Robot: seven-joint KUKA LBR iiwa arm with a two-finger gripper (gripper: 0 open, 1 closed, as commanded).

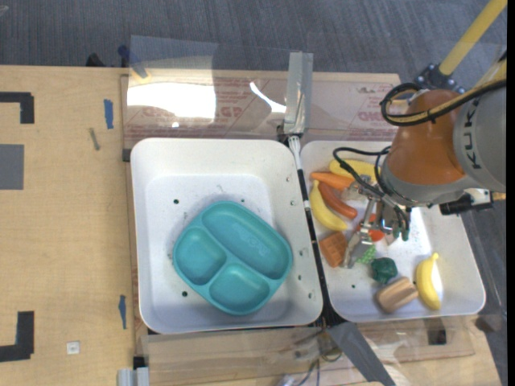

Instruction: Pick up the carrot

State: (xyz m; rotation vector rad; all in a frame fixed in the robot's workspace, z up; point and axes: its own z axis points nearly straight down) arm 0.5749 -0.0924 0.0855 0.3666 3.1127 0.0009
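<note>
Wooden counter (56, 240) is carrying two white bins, and the left bin (153, 175) is just holding a teal divided plate (232, 254). The right bin (459, 296) is where the toy food is piling up. The end effector (368, 236) is hanging over the pile, can't tell its grip. The carrot (333, 178) is lying near the far-left corner, beside a banana (322, 211).

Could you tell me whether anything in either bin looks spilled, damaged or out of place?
Nothing stands out. The teal plate lies flat in the left bin; the toy food sits heaped but inside the right bin, under the end effector.
</note>
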